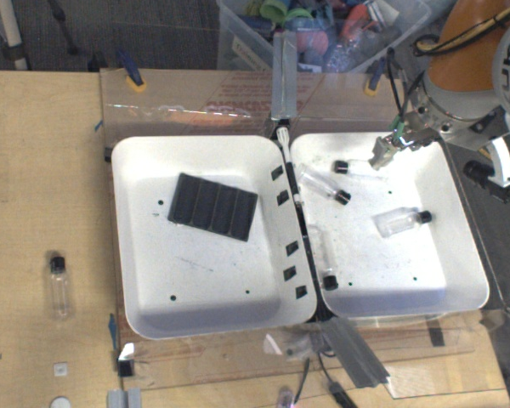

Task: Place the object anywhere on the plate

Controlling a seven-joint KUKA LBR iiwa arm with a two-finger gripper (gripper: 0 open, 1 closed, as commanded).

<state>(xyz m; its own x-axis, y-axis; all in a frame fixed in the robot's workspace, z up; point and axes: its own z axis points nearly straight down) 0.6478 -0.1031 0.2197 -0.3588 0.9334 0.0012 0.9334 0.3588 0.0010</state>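
A dark ribbed rectangular plate [213,206] lies flat in the left bin [144,304]. Several clear vials with black caps lie in the right bin [459,287]: one [398,222] right of the middle, one [325,187] near the back left, and one [321,257] along the left wall. A small black cap [341,167] lies by the back wall. My gripper [382,157] hangs over the back of the right bin, above and apart from the nearest vial. I see nothing held in it.
A central divider with black clips [287,219] separates the bins. Another clear vial [59,286] stands on the wooden bench to the left. A clear tub of coloured objects [323,11] sits behind the bins. Cables hang by the arm's orange band [476,24].
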